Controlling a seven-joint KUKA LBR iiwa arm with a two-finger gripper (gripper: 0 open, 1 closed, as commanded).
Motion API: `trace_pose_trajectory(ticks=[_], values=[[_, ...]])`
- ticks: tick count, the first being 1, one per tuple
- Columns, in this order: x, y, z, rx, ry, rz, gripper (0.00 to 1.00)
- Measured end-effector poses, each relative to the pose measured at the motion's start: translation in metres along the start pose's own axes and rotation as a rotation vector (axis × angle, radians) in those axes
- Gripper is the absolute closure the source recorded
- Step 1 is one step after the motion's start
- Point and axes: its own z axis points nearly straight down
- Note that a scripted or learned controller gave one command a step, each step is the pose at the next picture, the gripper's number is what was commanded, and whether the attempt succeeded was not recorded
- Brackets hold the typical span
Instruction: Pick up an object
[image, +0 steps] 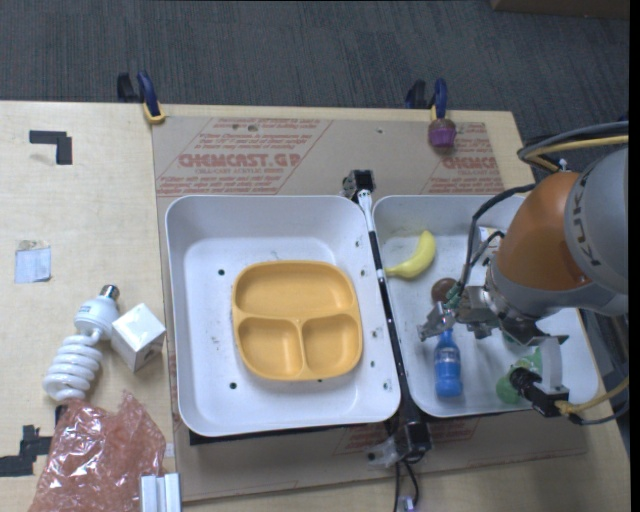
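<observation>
In the right bin (420, 395) a blue bottle (447, 370) lies with its cap pointing to the far side. My gripper (456, 318) hangs low just beyond that cap, under the grey arm with the orange band. A yellow banana (414, 257) rests at the bin's far left. A small brown round object (442, 290) sits close to the gripper's left side. A green object (518, 384) lies at the near right, partly covered by the arm's cable and fittings. I see nothing between the gripper and the bottle that shows a hold.
The left bin (190, 300) holds a yellow divided plate (297, 320). Outside the bins, on the bench's left, lie a spiral light bulb (80, 350), a small white box (138, 336) and crumpled pink plastic (95, 455). A purple object (442, 132) sits behind the right bin.
</observation>
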Motion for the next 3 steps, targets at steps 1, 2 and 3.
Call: trace_pose_trajectory(ticks=[1, 2, 3], values=[[0.0, 0.001, -0.01, -0.002, -0.001, 0.001, 1.0], [0.0, 0.001, -0.01, -0.002, -0.001, 0.001, 0.0], [0.002, -0.001, 0.01, 0.003, 0.001, -0.001, 0.0]])
